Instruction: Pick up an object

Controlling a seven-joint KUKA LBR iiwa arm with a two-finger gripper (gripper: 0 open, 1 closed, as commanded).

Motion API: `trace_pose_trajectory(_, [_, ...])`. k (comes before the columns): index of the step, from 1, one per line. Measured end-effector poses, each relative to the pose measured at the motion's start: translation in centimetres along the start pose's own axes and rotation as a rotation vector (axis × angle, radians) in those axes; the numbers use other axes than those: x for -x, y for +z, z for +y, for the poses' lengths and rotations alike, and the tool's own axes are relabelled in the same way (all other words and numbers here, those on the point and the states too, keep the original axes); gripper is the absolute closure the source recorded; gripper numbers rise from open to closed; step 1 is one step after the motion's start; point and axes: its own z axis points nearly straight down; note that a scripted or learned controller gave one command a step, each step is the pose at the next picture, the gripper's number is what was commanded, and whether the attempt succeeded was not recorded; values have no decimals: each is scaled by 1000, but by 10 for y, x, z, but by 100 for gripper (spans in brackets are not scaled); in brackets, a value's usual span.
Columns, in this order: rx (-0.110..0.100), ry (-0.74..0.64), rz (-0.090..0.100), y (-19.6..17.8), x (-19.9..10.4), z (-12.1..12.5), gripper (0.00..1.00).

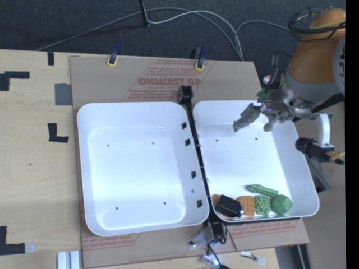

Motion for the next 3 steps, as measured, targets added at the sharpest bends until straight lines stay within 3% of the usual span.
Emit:
trace_pose_trajectory(1, [8,-1,0,-4,0,1,0])
trace_pose_trajectory(3, [4,-1,0,99,3,7,0])
